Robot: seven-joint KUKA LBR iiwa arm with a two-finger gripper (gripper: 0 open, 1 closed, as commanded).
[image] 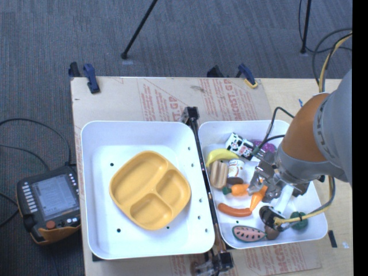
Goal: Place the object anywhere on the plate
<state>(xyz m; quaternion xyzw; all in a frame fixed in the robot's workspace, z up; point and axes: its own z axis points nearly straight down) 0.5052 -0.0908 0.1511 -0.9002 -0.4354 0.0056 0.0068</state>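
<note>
Camera view shows the worktop [144, 96] with two white bins. The left bin [98, 154] holds the yellow plate [150, 190]. The right bin [313, 226] holds toy food. The hand [260, 184] sits low by the carrot [257, 198]; I cannot tell its grip. It should pinch the carrot's middle, lift straight, then go left.

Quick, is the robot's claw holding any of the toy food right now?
Claw: low in the right bin among the toy food, by the carrot; open, shut or holding something cannot be told.
</note>
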